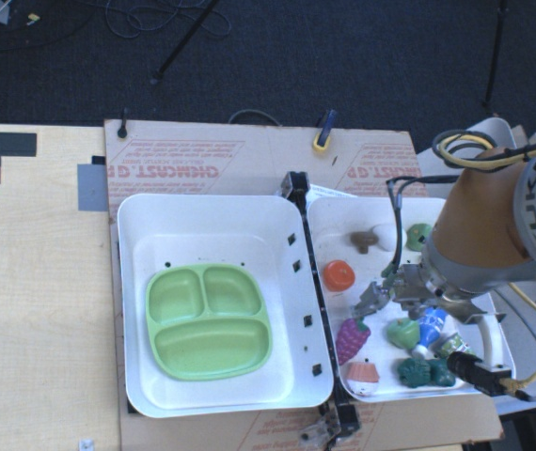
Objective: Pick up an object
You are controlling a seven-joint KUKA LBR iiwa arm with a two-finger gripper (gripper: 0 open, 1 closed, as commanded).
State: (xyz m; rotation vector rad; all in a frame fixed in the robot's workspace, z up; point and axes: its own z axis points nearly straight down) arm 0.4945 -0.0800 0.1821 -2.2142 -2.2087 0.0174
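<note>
My gripper (374, 301) hangs low inside the right bin (317, 216), just right of the divider between the bins. Directly below it lies a purple grape bunch (351, 339), and an orange-red ball (338, 275) sits to its upper left. A light green piece (403, 333) and a blue-and-white bottle (430, 329) lie at its lower right, partly under the wrist. Nothing shows in its grip.
The right bin also holds a brown piece (364, 241), a green ball (419, 236) half behind the arm, a dark green toy (425, 373) and a pink-and-white cupcake-like toy (362, 375). A light green divided plate (209, 322) lies in the left bin (136, 252).
</note>
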